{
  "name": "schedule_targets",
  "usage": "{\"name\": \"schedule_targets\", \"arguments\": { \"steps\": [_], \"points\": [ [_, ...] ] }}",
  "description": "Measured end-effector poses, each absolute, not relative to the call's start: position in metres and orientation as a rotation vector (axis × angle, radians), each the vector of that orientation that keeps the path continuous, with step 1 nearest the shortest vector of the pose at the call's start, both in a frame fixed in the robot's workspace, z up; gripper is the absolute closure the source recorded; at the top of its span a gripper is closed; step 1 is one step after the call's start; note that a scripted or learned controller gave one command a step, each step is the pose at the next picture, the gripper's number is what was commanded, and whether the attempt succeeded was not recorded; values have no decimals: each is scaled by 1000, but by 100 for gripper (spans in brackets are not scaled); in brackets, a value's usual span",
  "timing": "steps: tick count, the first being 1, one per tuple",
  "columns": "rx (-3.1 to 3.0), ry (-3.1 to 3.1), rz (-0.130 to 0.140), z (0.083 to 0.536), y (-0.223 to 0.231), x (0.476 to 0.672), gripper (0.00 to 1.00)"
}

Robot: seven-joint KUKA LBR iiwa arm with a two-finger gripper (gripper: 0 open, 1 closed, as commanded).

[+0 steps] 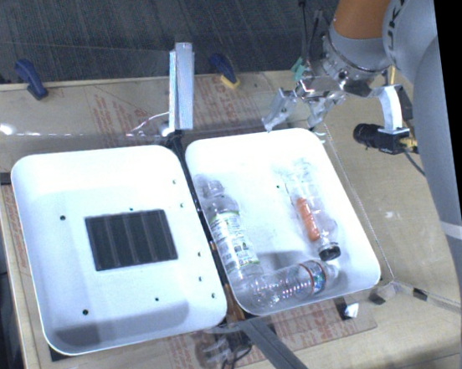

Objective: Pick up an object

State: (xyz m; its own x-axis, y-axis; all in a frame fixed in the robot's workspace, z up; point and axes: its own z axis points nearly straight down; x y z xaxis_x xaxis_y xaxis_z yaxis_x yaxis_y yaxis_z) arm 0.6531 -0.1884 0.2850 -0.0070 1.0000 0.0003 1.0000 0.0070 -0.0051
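The arm [411, 46] reaches in from the right, its orange band at the top right corner, and the jaws [298, 105] hang over the bench [405, 224] just beyond the far rim of the right bin [348, 206], above its far right corner. The metal fingers [276, 113] look spread apart, with nothing between them, though they are small and glinting, so how wide the gap is cannot be judged. The right bin holds three clear plastic bottles. One bottle [229, 230] with a white and green label lies lengthwise near the bin's left wall, its cap end toward the far side. A second, crumpled bottle [282, 285] lies crosswise along the near wall, with a red-marked label toward its right end; it touches or nearly touches the near end of the first. A third, slimmer bottle [310, 211] with an orange band and a dark cap lies lengthwise toward the right wall, its cap end pointing to the near side, close to the right end of the crumpled one. The left bin [54, 312] carries a dark ribbed rectangle [131, 238] at its middle. Blue clamps [29, 78] sit along the bench's far edge, and a grey upright post [180, 85] stands behind the seam between the two bins.
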Motion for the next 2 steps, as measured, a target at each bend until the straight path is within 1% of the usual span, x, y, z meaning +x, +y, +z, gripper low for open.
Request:
{"name": "schedule_targets", "arguments": {
  "steps": [1,2],
  "points": [
    [-2087,-2341,6,179,-211,574,0],
    [-2094,-2338,5,137,-200,628,0]
  ]
}}
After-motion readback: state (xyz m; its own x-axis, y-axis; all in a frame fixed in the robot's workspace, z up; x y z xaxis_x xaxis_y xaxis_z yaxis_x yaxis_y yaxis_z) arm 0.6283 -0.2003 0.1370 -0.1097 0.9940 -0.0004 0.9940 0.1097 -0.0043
